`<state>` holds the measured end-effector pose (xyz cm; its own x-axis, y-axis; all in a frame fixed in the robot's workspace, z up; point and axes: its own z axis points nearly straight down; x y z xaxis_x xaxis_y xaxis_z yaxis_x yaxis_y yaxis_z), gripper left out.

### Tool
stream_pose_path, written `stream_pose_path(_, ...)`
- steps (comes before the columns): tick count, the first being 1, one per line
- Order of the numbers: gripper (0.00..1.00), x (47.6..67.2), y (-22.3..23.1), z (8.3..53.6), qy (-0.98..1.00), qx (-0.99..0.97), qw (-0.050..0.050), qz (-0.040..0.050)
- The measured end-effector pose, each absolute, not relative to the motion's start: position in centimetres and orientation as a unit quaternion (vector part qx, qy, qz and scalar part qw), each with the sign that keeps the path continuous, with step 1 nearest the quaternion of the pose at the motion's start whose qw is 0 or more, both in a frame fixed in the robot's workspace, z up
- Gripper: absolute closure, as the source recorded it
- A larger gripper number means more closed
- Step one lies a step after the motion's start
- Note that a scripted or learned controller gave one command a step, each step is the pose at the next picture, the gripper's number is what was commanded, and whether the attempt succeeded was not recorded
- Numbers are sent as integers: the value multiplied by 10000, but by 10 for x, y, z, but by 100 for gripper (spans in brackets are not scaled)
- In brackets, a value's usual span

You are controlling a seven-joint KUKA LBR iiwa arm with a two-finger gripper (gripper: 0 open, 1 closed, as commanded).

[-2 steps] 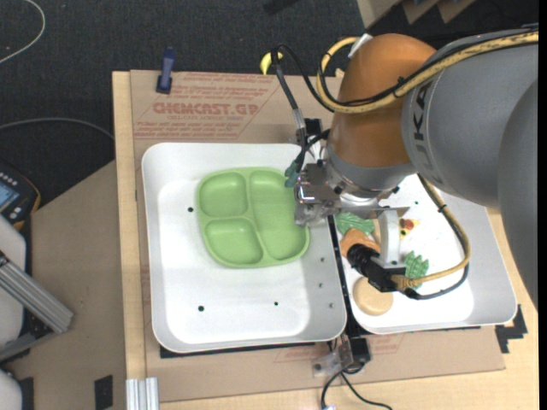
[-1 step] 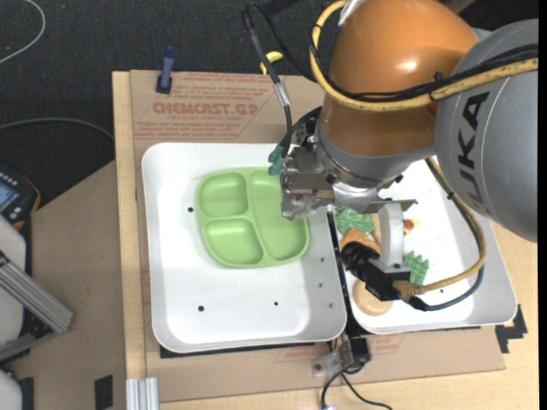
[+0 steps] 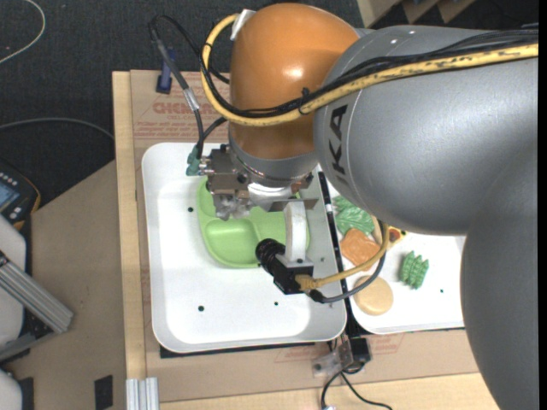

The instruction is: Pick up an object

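A pale green, rounded plastic object (image 3: 226, 233) lies in the left bin (image 3: 184, 314), near its middle. My gripper (image 3: 229, 205) hangs directly over the object's upper part, and the orange wrist above it covers most of it. In the right bin (image 3: 444, 314) lie an orange block (image 3: 357, 248), a tan round disc (image 3: 374, 297), a small green ridged piece (image 3: 414, 270) and a green leafy piece (image 3: 353, 218).
The grey arm fills the upper right and covers much of the right bin. Brown cardboard (image 3: 128, 186) frames the bins. A grey metal bar (image 3: 34, 301) and a dark device (image 3: 13, 195) lie off the bench at the left.
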<state>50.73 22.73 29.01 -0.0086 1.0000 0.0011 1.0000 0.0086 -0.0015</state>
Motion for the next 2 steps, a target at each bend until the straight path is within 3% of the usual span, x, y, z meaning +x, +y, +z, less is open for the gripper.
stream_pose_path(1,100,628,222,137,-7063,-7079,-11,16)
stream_pose_path(2,100,578,137,128,-7041,-7101,18,47)
